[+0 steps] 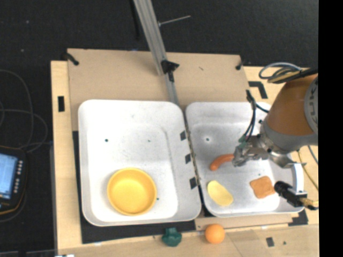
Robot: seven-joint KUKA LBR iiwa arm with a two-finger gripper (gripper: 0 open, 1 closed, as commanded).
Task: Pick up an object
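I'm seeing no readable writing anywhere on my feed; a dark device with a lit blue screen (7,178) is sitting at the far left edge, its display too small for me to make out.

Moving right, the left bin (128,122) is holding a yellow bowl (132,191) near its front. Below the bins, a small green object (172,237) and an orange ball (215,233) are resting on the tan board (123,74), just beside the front rims.

In the right bin (214,116), an orange sausage-shaped piece (221,161) is lying with its long axis slanting, its lower end pointing left toward the divider and its upper end rising right toward the gripper (241,157). A pale yellow oval piece (220,193) is lying in front of it, and a brown toast-like square (262,187) is sitting further right.

The gripper is sitting at the sausage's right end, touching or nearly so; whether its jaws are spread or pinched I cannot tell. The arm (292,116) is reaching in from the right.

A slanted metal pole (153,36) is crossing the dark floor behind the bench.
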